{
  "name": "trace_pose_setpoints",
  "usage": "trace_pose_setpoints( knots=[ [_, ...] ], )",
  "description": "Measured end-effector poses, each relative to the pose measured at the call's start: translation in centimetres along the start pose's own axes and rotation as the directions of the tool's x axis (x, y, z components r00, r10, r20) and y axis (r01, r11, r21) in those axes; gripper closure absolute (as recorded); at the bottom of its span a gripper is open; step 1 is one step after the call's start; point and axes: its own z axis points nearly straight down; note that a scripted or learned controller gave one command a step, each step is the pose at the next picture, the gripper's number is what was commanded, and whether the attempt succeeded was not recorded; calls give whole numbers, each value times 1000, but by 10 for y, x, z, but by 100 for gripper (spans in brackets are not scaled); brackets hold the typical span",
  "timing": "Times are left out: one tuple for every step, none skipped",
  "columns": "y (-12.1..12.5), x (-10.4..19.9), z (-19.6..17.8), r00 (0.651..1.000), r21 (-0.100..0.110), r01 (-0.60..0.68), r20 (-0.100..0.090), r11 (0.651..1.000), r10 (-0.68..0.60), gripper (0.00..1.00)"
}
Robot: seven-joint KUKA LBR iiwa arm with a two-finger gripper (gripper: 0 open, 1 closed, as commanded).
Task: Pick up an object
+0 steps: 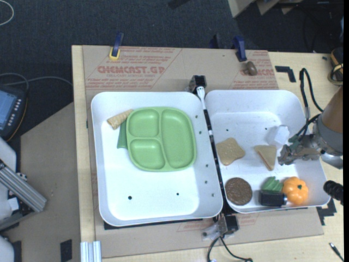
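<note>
And here's the hand (288, 156) low in the right bin (256, 100), reaching in from the far side, hovering over the floor close to the wedge of toast (267, 156). I honestly cannot tell from here how the hand is set, spread or pressed together; it's a dark knot of metal at this angle.

So what's on offer? Just beside the hand, toward the bin's middle, sits that wedge. Further the same way lies a tan slice of bread (229, 150). Nearer the front rim, below the hand, there's an orange pumpkin (296, 190) pressed against a green and black piece (271, 190), and a brown round cookie (239, 190) beyond those. A pale crumpled thing (280, 134) rests just behind the hand (wrapper or plastic, too blurred to say).

My guess is the wedge is the target, being closest. To do it well, I'd want the hand centred over the wedge, straddling its narrow width rather than its length, then straight down till it nearly meets the bin floor before closing. It's flat, so a shallow pinch could skate off.

Well apart from the hand, the left bin (109, 190) carries a green divided tray (161, 138) and a ridged tan snack (119, 118).

Writing? The brown board (163, 64) on the tabletop reads "CHEMCAST" in red, with smaller lines I can't make out
</note>
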Motion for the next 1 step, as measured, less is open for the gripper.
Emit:
trace_pose_setpoints(
  knots=[
    [1,9,-58,1000,-1,1,0,1000,-1,100]
  ],
)
